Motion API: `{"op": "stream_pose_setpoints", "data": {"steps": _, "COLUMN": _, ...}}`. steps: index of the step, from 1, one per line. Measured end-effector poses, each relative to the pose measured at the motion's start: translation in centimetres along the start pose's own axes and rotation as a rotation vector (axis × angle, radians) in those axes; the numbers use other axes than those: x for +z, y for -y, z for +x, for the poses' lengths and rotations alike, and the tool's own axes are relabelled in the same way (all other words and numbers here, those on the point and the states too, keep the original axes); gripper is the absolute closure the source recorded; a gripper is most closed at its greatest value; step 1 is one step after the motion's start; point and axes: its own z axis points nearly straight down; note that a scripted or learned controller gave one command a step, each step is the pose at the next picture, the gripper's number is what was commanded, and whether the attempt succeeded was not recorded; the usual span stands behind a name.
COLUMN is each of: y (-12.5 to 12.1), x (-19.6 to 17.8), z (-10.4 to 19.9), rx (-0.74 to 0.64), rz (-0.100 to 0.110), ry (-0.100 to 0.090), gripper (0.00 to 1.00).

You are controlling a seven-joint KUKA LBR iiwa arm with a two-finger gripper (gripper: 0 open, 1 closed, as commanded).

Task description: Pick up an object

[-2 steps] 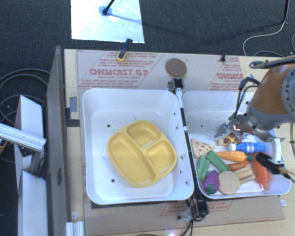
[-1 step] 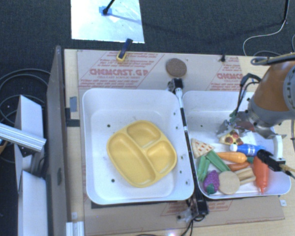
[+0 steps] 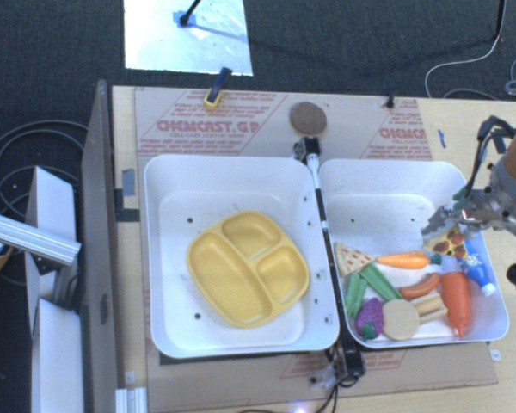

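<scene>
Tool (image 3: 451, 222) sits low at the right bin's (image 3: 387, 183) far-right side, can't tell its state. Glossy plastic toy food, like the carrot (image 3: 404, 261), lies just left of it. Wooden worktop (image 3: 267, 119), dark carpet (image 3: 52, 50) around.

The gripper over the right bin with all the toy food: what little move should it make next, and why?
Probably a short drop straight down. The gripper hangs at the right bin's far right side, just above the pizza slice toy and the blue bottle, with nothing visibly between its fingers. Lowering would bring it around one of them before it closes.
</scene>
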Motion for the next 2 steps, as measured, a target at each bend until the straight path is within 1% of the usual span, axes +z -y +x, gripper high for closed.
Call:
{"op": "stream_pose_setpoints", "data": {"steps": 1, "y": -5.9, "x": 0.0, "z": 4.7, "rx": -0.011, "rz": -0.006, "ry": -0.001, "gripper": 1.0}}
{"op": "stream_pose_setpoints", "data": {"steps": 2, "y": -8.7, "x": 0.3, "z": 17.6, "rx": -0.019, "rz": -0.004, "ry": -0.006, "gripper": 1.0}}
